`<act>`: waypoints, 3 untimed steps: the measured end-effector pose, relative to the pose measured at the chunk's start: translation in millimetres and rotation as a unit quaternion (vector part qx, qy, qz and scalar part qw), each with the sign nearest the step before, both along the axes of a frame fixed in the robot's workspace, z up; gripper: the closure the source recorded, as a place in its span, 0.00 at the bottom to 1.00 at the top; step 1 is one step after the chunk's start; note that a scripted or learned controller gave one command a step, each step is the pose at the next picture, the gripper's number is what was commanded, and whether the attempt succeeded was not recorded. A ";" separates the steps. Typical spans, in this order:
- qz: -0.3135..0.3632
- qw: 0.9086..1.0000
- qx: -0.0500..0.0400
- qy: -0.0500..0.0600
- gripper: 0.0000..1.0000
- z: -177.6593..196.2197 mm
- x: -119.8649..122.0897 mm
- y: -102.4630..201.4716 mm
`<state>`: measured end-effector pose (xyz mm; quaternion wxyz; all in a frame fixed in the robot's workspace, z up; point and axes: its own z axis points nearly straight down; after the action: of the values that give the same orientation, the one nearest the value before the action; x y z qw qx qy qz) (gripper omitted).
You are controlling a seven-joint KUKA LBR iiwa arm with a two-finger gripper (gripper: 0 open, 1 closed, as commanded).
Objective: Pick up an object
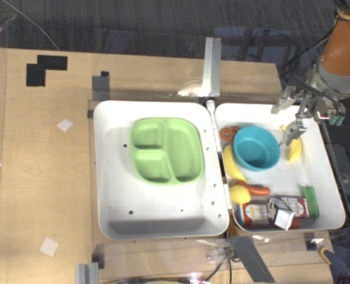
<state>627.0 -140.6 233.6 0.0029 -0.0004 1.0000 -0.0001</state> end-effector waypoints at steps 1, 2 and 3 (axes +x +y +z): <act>0.019 1.000 -0.001 0.000 0.00 -140.4 28.1 -59.7; 0.052 0.999 -0.002 -0.004 0.00 -144.1 19.7 -24.1; 0.054 0.999 -0.004 -0.009 1.00 -128.4 24.0 -24.4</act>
<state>651.0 -165.0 105.2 0.0115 -0.0544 0.9984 -0.0036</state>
